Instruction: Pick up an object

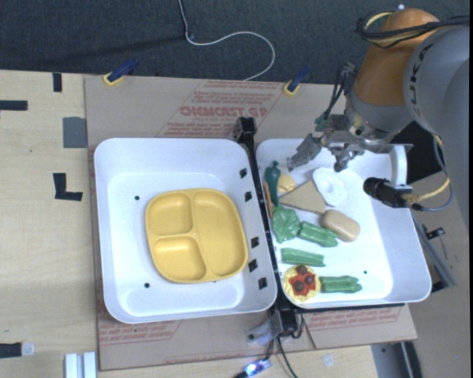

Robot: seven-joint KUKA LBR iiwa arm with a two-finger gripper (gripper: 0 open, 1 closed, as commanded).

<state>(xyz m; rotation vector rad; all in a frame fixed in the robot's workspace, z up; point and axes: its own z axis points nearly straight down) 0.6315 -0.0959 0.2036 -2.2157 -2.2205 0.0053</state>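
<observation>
My gripper (321, 157) hangs over the back of the right bin (394, 242), open, with nothing between its fingers. Just below it lie a white crumpled piece (331, 186) and a tan wedge (303, 199). A beige bread roll (340, 225) sits mid-bin. Along the bin's left side are a dark green pepper (273, 178), a yellow piece (285, 186) and a green leafy vegetable (285, 223). Two green bean pods (303, 256) (340, 284) and a small pizza round (300, 282) lie at the front.
The left bin (118, 211) holds a yellow divided plate (195, 235). Black clips run along the wall between the bins (256, 211). The arm's orange band (394, 46) and a black cable fitting (382, 191) stand over the right bin's back right.
</observation>
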